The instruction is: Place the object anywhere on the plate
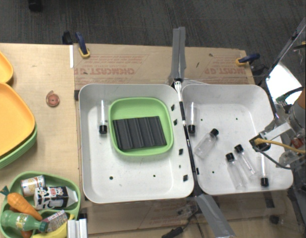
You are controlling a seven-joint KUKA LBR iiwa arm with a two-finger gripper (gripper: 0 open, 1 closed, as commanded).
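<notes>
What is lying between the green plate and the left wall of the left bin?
In the camera view, one clear vial with a black cap lies there, between the green plate and the bin wall.

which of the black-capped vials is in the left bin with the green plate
The vial lying just left of the green plate in the left bin; the other vials all lie in the right bin.

Two shallow white bins [88, 133] [252, 94], one green square plate [141, 106] bearing one dark ribbed slab [138, 133], six clear black-capped vials [102, 118].
</notes>
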